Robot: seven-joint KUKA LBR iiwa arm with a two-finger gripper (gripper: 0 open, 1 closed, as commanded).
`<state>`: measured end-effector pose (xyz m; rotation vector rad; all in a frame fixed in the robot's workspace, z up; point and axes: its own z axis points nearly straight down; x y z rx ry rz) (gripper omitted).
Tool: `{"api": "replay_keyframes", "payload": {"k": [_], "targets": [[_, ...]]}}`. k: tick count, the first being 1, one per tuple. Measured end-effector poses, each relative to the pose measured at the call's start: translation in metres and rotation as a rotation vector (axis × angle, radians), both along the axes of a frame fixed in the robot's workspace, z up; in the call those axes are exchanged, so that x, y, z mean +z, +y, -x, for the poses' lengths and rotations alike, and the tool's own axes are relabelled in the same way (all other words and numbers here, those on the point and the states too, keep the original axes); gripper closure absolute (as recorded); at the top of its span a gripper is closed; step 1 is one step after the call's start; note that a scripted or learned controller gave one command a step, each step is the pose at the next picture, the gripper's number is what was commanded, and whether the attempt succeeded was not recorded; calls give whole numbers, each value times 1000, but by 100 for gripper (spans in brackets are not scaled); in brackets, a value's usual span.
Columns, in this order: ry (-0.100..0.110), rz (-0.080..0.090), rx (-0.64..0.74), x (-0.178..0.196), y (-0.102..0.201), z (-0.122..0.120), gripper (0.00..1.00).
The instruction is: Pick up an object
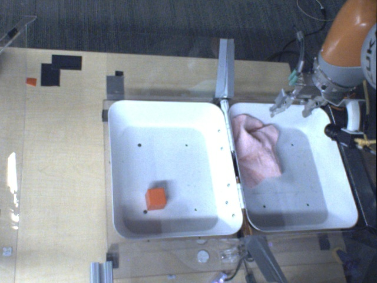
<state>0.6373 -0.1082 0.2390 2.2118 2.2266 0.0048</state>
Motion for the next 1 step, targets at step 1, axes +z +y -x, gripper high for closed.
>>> {"api": "replay_keyframes", "payload": {"k": [1], "targets": [[-3, 2, 164, -23, 8, -33, 0]]}}
